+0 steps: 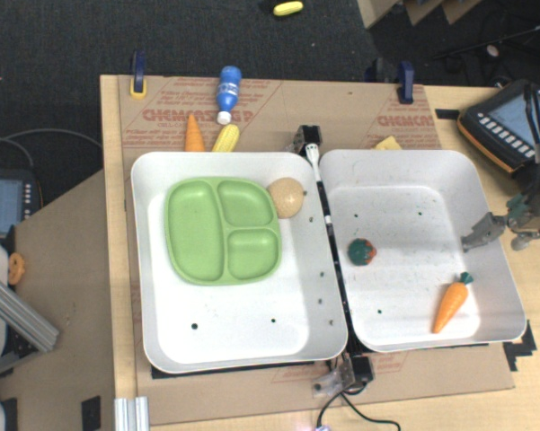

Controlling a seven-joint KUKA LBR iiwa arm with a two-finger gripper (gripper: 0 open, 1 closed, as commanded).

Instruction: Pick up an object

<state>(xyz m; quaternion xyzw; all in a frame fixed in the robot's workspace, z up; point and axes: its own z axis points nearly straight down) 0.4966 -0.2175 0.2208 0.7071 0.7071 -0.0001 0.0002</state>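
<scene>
Although the gripper (492,230) shows at the right bin's (404,173) right rim, whether it is wide or narrow I cannot tell; nothing sits in it. Nearest lies a toy carrot (451,303), orange, tapered, likely light, stiff, smooth plastic; best pinched across its thick middle, since the taper could slip. Farther left rests a small green-and-red ball-like toy (361,251), round and prone to roll. In the left bin (234,330) sit a glossy green divided plate (223,230) and a tan, rounded, potato-like lump (287,196).
</scene>
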